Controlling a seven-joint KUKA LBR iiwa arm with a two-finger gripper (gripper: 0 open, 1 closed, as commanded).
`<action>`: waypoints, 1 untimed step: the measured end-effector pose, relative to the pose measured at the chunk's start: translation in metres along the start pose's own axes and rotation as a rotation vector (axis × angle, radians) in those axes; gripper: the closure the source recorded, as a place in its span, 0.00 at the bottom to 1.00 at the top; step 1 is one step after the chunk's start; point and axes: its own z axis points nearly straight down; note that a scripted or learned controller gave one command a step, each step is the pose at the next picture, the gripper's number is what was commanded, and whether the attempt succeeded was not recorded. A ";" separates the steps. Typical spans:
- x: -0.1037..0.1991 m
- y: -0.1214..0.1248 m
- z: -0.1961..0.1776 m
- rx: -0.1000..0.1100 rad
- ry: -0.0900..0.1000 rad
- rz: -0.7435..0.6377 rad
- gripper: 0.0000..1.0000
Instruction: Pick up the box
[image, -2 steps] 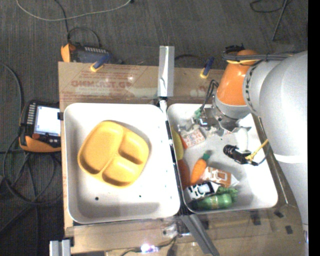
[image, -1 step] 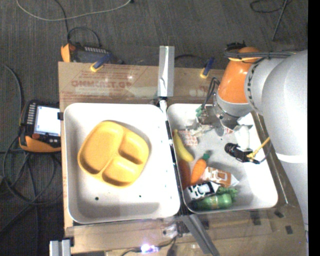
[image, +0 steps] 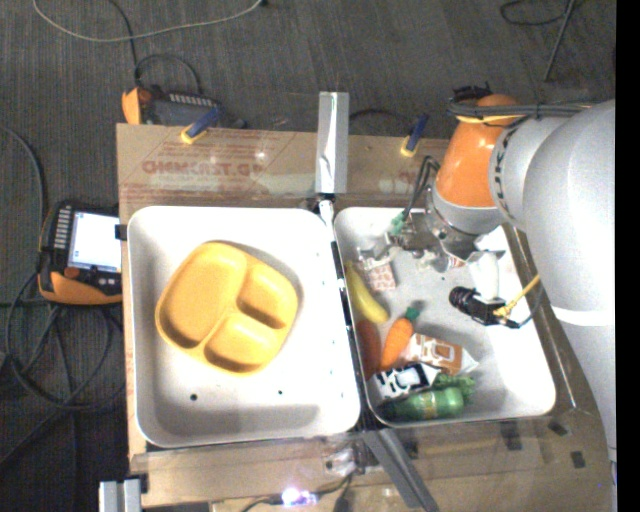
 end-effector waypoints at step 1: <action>-0.067 -0.017 0.017 0.007 0.010 -0.036 0.00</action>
